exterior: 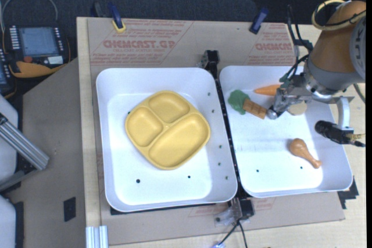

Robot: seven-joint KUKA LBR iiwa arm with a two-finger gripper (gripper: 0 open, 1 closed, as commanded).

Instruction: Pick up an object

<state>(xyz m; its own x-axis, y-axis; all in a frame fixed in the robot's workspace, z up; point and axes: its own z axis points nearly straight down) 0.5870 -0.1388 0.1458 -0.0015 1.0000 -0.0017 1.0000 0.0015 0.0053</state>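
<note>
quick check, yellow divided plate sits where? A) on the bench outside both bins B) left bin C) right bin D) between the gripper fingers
B: the yellow divided plate lies flat in the left bin, while the gripper is over the right bin near the broccoli toy.

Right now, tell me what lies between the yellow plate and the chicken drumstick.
In the camera view, the bins' adjoining rims, then bare white floor before the drumstick.

Slanted overhead view of both bins [174, 200]
</note>
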